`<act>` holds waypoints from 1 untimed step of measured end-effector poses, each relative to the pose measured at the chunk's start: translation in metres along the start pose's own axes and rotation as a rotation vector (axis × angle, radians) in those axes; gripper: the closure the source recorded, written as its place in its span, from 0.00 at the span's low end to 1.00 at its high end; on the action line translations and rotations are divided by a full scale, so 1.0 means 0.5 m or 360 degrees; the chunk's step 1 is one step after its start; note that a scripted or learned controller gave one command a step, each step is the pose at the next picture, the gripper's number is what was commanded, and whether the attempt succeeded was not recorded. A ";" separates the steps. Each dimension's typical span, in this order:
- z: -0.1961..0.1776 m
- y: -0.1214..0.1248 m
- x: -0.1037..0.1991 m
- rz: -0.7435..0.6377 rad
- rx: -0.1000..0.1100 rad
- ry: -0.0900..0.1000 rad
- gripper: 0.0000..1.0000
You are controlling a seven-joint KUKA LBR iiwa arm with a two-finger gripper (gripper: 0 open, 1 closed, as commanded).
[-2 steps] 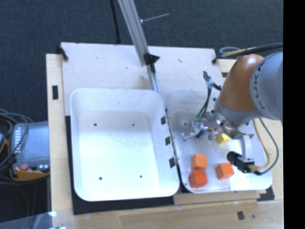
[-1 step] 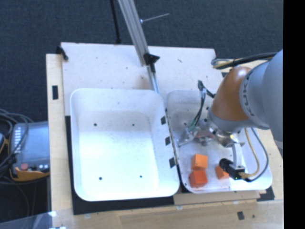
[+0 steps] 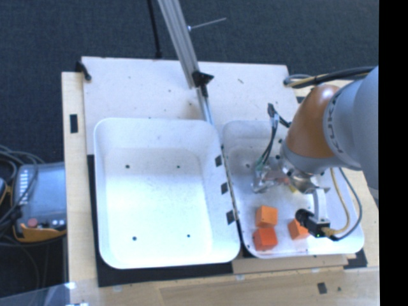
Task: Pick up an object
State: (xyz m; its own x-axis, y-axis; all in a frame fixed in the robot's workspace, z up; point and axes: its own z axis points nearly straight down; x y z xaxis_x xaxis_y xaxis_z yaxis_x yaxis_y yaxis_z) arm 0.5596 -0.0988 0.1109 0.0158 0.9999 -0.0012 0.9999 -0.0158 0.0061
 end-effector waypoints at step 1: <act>-0.126 0.014 -0.010 -0.0017 -0.0002 0.0000 1.00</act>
